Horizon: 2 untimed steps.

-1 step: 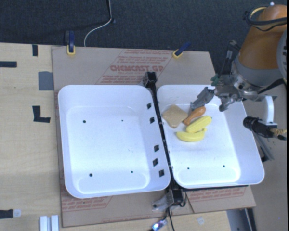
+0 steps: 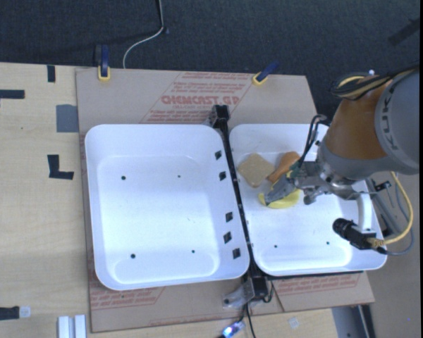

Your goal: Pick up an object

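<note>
End effector (image 2: 280,192), grip state unclear, over yellow object (image 2: 285,201) in right bin (image 2: 317,255) on cardboard-covered bench (image 2: 190,97)

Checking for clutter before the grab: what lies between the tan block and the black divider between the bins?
In the camera view, bare white bin floor separates the tan block from the black divider.

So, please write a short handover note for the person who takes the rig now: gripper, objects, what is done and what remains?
Gripper: low in the right bin, over the yellow object; whether it grips anything cannot be told.
Objects: the tan piece, the orange piece and the yellow object lie close together in the right bin's upper left part, near the divider.
Done: the arm has reached the objects.
Left: no object is seen lifted; a grasp and lift remain to be confirmed.
</note>
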Motion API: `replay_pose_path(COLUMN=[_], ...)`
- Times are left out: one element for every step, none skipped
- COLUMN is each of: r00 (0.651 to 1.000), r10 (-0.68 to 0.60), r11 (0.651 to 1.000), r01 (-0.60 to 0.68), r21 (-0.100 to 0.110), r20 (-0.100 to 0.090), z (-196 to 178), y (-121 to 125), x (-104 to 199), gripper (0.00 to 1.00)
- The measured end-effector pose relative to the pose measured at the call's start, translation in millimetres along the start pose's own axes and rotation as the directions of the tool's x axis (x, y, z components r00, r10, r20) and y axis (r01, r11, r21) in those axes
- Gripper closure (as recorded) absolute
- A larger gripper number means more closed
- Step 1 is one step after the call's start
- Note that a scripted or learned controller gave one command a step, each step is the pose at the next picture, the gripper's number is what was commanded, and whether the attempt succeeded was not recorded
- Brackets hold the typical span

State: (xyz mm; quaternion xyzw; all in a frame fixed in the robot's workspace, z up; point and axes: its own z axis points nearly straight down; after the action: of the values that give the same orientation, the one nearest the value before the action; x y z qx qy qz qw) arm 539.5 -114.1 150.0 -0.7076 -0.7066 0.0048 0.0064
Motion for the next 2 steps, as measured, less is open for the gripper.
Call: replay_pose_path(r00=[1.000, 1.000], r10=[-0.005, -0.010], r11=[1.000, 1.000], r01=[0.005, 0.010], r21=[-0.020, -0.019], r20=[0.004, -0.001], z=[3.3, -38.2], y=[103.4, 94.0], x=[-15.9, 55.2], gripper=[0.00, 0.00])
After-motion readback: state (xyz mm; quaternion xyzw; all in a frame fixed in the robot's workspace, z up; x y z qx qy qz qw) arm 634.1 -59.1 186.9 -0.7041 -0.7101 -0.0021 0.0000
